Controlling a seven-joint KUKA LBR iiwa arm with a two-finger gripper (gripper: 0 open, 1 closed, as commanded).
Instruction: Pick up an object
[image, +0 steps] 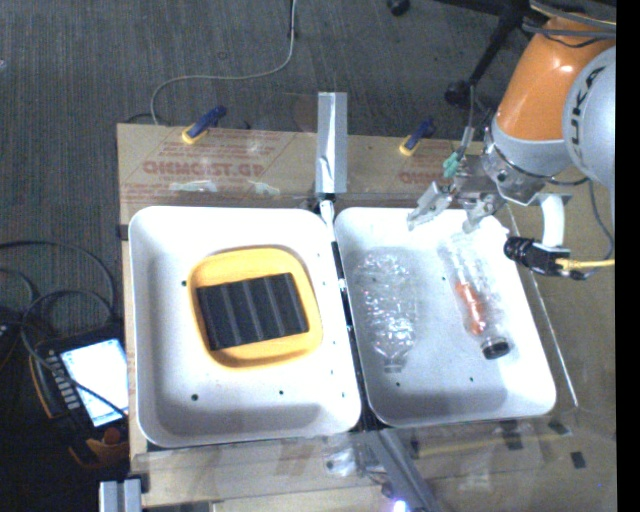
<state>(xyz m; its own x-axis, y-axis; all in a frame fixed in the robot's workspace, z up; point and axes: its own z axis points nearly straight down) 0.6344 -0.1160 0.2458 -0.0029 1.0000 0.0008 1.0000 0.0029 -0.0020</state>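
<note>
Pincer (452, 207) hangs spread and empty; descend toward five o'clock, straddling the clear tube (474, 300) across its width.

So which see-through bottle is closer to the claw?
The slim clear tube-like bottle with the orange inside and a dark cap, lying just below the claw in the right bin. The crumpled clear plastic bottle lies farther left, by the bins' divide.

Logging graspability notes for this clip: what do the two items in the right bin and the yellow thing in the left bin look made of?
Crumpled bottle: clear thin plastic, glinting creases. Tube: clear, probably plastic, with an orange insert and dark cap. Yellow tray: matte, probably plastic; dark ribbed insert, material unclear.
</note>
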